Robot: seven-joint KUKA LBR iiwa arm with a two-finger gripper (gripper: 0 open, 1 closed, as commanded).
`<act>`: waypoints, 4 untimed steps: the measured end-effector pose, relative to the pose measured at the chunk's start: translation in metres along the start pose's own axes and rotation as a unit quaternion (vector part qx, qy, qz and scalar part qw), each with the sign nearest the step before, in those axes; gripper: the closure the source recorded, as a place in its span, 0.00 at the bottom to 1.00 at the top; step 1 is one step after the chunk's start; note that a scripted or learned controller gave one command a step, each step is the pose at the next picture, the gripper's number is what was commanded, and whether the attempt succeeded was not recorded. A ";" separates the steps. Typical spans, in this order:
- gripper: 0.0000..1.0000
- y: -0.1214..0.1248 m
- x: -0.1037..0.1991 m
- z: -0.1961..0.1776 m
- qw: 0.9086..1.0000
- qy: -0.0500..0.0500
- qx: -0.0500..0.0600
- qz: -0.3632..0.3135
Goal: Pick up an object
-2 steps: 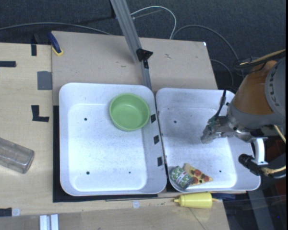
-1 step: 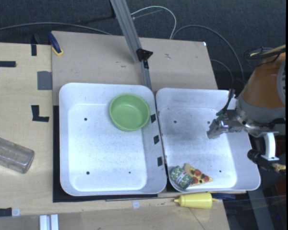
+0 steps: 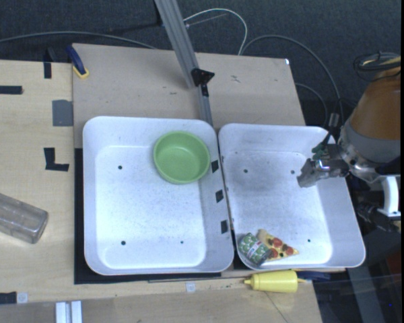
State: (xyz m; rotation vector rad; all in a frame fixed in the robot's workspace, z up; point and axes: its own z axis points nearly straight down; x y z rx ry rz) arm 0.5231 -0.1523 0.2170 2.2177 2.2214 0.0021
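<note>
A green bowl (image 3: 182, 157) sits upright in the left bin (image 3: 101, 200), near its far right corner. A small crumpled packet with green, red and yellow print (image 3: 264, 245) lies at the near left corner of the right bin (image 3: 337, 247). My gripper (image 3: 310, 175) hangs over the right bin's right side, near its far edge, well away from the packet and the bowl. Nothing shows between its fingers.
A yellow bottle (image 3: 277, 282) lies on the bench just in front of the right bin. A clear plastic cylinder (image 3: 13, 215) rests on the bench at the far left. A grey metal pole (image 3: 182, 39) slants over the bench behind the bins. Cables trail at the back.
</note>
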 end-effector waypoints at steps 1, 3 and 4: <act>1.00 0.029 0.056 -0.007 1.000 0.001 0.001 -0.003; 1.00 0.077 0.161 -0.022 1.000 0.000 0.002 0.000; 1.00 0.106 0.214 -0.012 1.000 0.001 0.002 -0.002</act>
